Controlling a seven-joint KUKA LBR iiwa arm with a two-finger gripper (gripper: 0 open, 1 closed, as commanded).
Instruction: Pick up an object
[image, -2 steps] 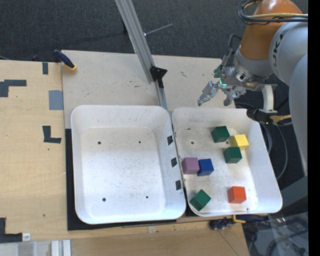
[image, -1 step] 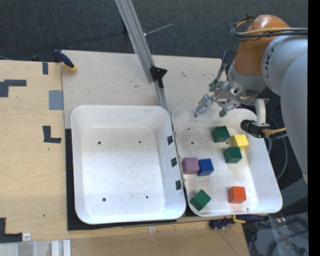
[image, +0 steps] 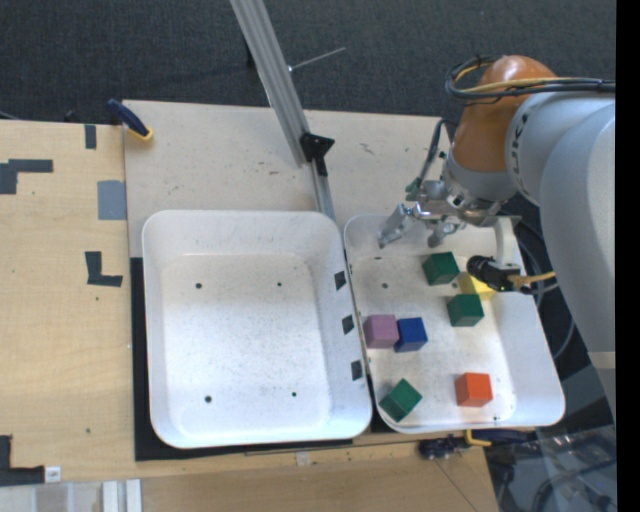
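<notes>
The likeliest thing to pick is the green block (image: 440, 268) lying at the far end of the right bin (image: 535, 395), since it sits just beside and slightly nearer than the gripper (image: 418, 230). It looks like a small rigid cube, probably light and hard, with flat faces that should not crush or deform; a pinch across two opposite flat sides would suit it, though smooth faces could slip if caught on a corner. The gripper hangs over the far left part of that bin with its two fingers (image: 390, 232) spread apart and nothing between them, so it is open and holding no object. Just to the right of the first block a yellow piece (image: 476, 287) lies against a second green block (image: 465, 310), close enough that fingers coming down there would be crowded. Toward the middle, a purple block (image: 380, 330) and a blue block (image: 411, 334) touch side by side, which makes either one awkward to take alone. Nearer still, a third green block (image: 402, 398) and an orange block (image: 474, 389) sit apart with free sides. The left bin (image: 160, 235) lies alongside, and the arm (image: 560, 150) reaches in from the right.
</notes>
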